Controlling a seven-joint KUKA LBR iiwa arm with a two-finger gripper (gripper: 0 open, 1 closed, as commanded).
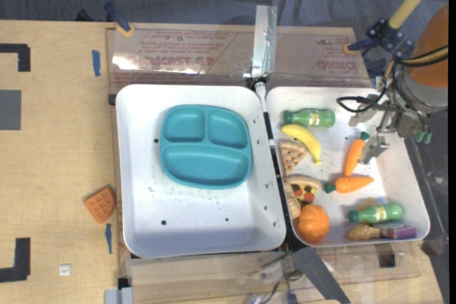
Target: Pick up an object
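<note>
In the left bin [135,217]: one teal divided plate [206,146], sections bare. Right bin [417,203]: green bottle [310,117] at top, banana [303,140] below it, pizza slices [293,156], an orange fruit [313,222], two carrots [354,156], second green bottle [375,212], small purple item [399,231]. Waffle piece [100,203] lies on the surface, left of both bins. Gripper [375,146] hangs over the right bin, just beside the upper carrot; jaws state cannot be told, nothing seen pinched.
</note>
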